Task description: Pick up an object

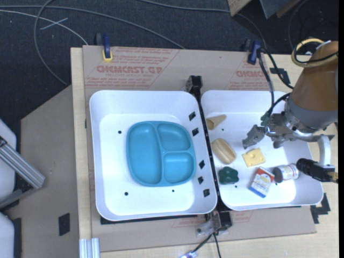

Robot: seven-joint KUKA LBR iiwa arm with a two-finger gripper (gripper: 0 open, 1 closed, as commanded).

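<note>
Hovering stage, pre-grasp. Far left of the jaws: blue divided plate [160,153]. Nearer left: bread roll [223,150]. Cheese wedge [253,158] lies just below the jaws [257,137], spread, empty. Next: descend, close.

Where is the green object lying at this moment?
The green object lies in the right bin, near the divider, just below the tan bread roll.

Red print runs along the far edge of the tan cardboard sheet [141,67] covering the surface, at upper centre of the frame. It reads roughly "CHEMCAST GP"; the smaller line above it is too fine to read. The same red print recurs at upper right, partly hidden, illegible there.
</note>
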